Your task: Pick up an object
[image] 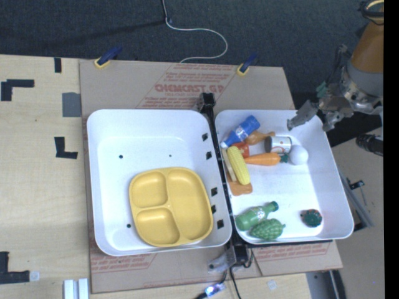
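Note:
The right bin [324,179] holds several toy items: a blue bottle [243,129], a yellow corn cob [237,165], an orange carrot [263,160], a small can [278,144], a white ball [299,156], a green bottle [255,214], a green bumpy fruit [267,230] and a dark green ball [311,217]. My gripper [310,118] hangs over the bin's far right corner, above and to the right of the can, with its fingers spread and nothing between them.
The left bin [112,136] holds a yellow divided plate [169,205]. Both bins rest on a cardboard sheet [181,86] held by clamps. A white cable [193,27] runs behind. The arm's orange band [369,48] is at the right edge.

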You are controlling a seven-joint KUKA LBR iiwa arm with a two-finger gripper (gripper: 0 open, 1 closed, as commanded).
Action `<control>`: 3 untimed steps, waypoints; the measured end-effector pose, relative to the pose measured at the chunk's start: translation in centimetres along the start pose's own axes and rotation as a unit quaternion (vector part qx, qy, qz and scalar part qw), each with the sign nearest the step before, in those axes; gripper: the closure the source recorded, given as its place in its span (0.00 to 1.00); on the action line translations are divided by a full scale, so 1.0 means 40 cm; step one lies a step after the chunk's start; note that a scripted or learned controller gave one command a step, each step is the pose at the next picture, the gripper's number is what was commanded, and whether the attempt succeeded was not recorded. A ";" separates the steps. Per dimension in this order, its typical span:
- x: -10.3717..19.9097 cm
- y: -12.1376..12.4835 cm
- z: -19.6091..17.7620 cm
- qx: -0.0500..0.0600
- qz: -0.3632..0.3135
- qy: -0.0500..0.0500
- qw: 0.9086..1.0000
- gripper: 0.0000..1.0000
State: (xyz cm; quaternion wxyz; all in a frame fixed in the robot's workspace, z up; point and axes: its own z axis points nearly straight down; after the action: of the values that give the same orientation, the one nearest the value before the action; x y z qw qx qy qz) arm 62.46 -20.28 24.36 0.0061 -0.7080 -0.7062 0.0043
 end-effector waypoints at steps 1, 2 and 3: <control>0.002 0.006 -0.022 -0.007 -0.002 -0.001 1.000 0.00; -0.003 -0.006 0.090 -0.005 -0.002 -0.002 1.000 0.00; -0.025 0.001 0.219 -0.004 -0.002 -0.002 1.000 0.00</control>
State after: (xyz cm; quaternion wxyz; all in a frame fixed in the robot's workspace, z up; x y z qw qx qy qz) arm 62.38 -21.27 15.61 0.0019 -0.7068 -0.7075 0.0024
